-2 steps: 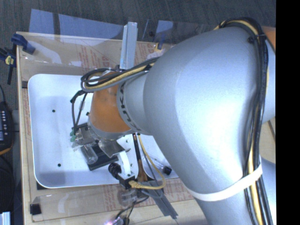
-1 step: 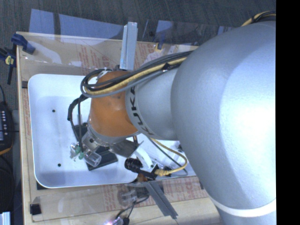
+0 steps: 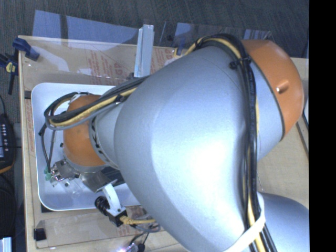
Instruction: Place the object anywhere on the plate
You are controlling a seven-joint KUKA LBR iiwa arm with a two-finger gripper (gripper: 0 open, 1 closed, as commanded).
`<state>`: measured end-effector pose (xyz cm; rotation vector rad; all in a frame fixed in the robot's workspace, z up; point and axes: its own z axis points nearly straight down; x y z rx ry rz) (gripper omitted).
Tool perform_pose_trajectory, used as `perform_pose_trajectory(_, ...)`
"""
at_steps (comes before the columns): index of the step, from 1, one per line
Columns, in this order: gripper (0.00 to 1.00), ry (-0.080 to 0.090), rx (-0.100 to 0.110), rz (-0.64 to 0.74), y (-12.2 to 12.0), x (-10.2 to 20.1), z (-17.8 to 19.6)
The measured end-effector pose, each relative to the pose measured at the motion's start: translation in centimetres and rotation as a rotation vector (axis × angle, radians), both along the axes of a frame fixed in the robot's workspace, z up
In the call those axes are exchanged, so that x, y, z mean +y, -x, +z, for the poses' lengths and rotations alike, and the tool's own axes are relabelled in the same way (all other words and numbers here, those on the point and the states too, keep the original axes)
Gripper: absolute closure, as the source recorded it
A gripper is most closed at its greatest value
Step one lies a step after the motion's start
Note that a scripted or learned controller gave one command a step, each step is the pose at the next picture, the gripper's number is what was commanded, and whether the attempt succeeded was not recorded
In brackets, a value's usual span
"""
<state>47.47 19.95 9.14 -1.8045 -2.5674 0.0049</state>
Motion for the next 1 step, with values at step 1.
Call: perform_pose_trajectory(1, 1.0, -0.001, -0.004, 0.506, -0.23, -6.83, 7.62)
